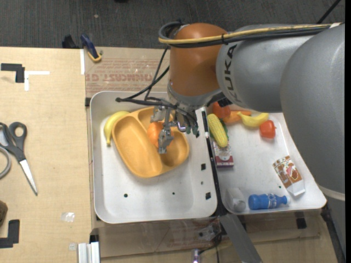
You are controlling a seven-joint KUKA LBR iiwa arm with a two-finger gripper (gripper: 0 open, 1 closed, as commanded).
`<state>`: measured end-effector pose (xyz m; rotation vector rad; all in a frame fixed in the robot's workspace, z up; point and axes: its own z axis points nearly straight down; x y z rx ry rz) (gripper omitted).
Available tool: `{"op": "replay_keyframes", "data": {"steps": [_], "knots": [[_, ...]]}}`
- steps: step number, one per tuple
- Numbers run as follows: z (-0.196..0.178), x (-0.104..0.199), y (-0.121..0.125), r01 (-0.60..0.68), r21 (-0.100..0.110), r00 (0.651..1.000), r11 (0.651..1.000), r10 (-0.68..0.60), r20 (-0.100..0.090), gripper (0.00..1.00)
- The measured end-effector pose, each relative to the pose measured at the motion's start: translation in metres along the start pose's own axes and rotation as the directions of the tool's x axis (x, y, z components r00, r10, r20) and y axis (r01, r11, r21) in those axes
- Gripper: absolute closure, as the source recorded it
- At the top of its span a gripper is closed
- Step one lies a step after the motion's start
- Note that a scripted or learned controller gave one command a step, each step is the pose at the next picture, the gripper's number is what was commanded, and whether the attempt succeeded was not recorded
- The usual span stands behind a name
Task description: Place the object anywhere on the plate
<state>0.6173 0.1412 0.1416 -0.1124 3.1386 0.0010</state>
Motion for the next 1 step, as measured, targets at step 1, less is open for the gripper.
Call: {"op": "replay_keyframes", "data": {"steps": [1], "knots": [[-0.0002,-0.0002,-0.0002,0.000,0.000,1.000,1.000,0.000,0.001,0.00]]}}
